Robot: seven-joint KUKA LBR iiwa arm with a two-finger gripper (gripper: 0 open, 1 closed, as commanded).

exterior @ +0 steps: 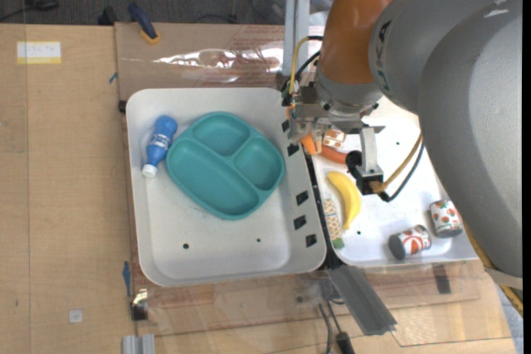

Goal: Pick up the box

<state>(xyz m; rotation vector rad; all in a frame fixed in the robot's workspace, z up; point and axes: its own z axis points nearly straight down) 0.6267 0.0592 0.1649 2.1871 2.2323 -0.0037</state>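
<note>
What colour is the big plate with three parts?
The plate is teal, seen in the camera view.

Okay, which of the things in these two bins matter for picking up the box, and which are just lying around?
For the job:
hand
box, apparently the orange and white thing just below the hand, partly hidden

Just lying about:
plate
bottle
banana
near can
far can
</note>
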